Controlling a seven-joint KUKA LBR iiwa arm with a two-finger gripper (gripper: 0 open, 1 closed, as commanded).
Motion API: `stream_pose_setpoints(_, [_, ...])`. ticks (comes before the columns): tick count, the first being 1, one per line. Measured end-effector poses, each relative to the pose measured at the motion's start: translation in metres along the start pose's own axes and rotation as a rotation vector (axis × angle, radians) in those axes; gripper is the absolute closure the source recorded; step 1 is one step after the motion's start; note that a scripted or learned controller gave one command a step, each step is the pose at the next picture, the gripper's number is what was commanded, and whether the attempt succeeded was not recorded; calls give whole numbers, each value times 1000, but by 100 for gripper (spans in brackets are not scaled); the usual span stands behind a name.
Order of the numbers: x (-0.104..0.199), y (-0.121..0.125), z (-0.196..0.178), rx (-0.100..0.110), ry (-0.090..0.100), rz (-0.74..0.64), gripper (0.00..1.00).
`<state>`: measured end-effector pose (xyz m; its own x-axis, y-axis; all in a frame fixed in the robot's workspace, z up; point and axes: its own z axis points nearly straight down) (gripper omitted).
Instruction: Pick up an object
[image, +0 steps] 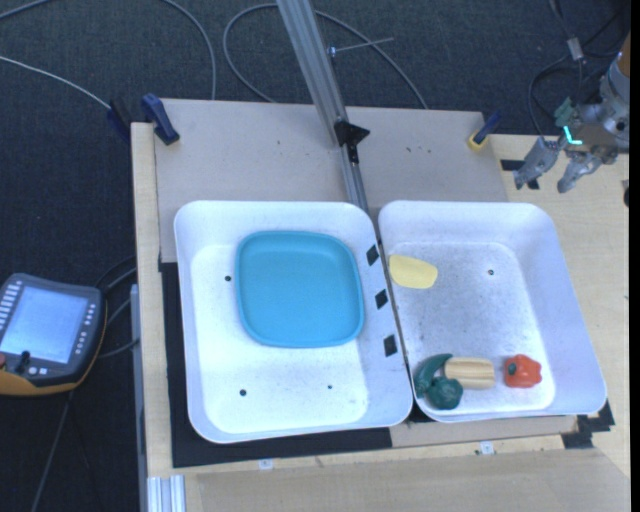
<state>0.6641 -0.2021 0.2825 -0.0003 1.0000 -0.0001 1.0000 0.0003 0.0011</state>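
The arm sits off at the far right, wrist tipped down, its claw (553, 172) hanging past the far right corner of the right bin (560, 255), fingers spread apart with nothing between them. In that speckled white bin lie a flat yellow piece (412, 271) near the far left, and along the near wall a lumpy dark green thing (438, 381), a tan cylinder (470, 372) (touching the green one) and a glossy red pepper (521, 371). A smooth teal plate (300, 288) rests in the left bin (200, 300).
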Motion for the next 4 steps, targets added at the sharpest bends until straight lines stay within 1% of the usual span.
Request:
stream_pose_setpoints(1, [0,0,0,0,0,0,0])
stream_pose_setpoints(2, [8,-3,58,5,1,0,0])
stream_pose_setpoints(4, [2,0,183,6,1,0,0])
